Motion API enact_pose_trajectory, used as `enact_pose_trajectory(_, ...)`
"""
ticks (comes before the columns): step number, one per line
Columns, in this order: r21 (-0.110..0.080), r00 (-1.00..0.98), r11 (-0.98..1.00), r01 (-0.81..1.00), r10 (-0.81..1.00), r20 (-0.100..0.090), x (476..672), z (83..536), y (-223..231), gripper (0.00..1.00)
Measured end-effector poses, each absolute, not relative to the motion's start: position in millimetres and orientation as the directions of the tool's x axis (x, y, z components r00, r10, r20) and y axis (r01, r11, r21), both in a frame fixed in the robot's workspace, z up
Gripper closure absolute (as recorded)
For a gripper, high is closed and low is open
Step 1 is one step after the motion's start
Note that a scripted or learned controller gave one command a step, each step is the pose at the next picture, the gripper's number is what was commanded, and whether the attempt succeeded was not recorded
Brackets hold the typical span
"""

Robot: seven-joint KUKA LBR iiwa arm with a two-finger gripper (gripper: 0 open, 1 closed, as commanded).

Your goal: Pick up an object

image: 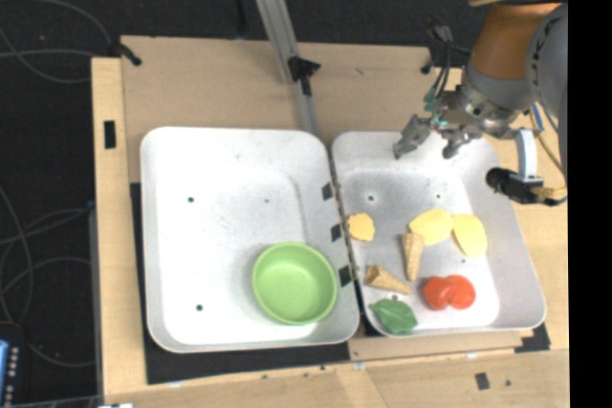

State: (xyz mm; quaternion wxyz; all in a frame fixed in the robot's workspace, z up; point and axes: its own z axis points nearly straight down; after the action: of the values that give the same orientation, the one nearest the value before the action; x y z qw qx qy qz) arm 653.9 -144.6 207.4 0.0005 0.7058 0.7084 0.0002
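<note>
Gripper (431,138) fingers are seen spread apart, unladen, above the yellow toy pieces (432,225), which lie nearer the bin's front.

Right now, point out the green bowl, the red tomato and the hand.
green bowl (294,283), camera view, middle of its inside.
red tomato (448,292), camera view, centre of its top surface.
hand (432,138), camera view, midway between its two spread fingertips.
</note>
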Motion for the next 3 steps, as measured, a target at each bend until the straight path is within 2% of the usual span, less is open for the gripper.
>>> enact_pose_trajectory(1,0.001,-0.004,0.004,1.000,1.000,-0.001,653.8,207,-145,0.00)
enact_pose_trajectory(3,-0.004,0.000,0.000,1.000,1.000,-0.003,647.7,98,-140,0.00)
